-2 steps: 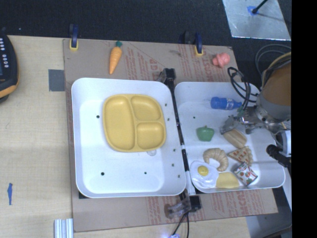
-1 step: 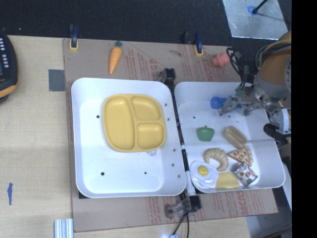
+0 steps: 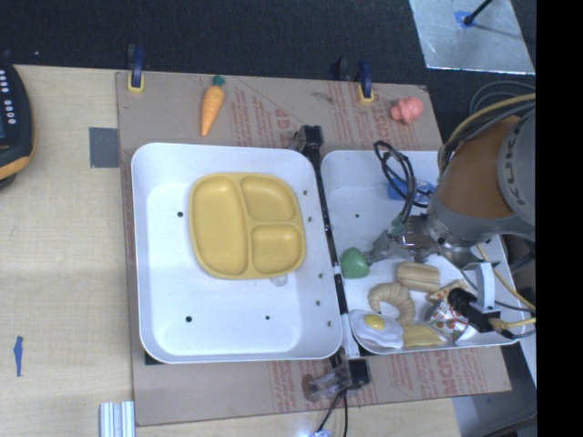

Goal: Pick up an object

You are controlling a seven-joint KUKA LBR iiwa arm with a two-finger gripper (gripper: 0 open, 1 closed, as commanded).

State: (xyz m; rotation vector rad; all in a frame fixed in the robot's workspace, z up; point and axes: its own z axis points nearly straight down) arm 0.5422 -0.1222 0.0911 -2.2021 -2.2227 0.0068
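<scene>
The green ball [image 3: 353,263] lies at nine o'clock in the right bin [image 3: 364,176], against its left wall. The end effector [image 3: 393,241] hangs just at its two o'clock, fingers apart, holding nothing. Recommend descending squarely astride the ball, avoiding the croissant [image 3: 393,297].

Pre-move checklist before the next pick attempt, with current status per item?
1. Targets present: ok. The right bin holds a green ball, a croissant, a fried egg and a tan block.
2. Gripper over the right bin, close to the green ball: ok.
3. Anything held already: cannot tell; the view is too small there.
4. Green ball clear of the bin wall: not ok; it sits against the divider between the bins.
5. Cable lying in the right bin behind the gripper: not ok, possible snag.
6. Yellow divided plate sits in the left bin, apart from the arm: ok.
</scene>
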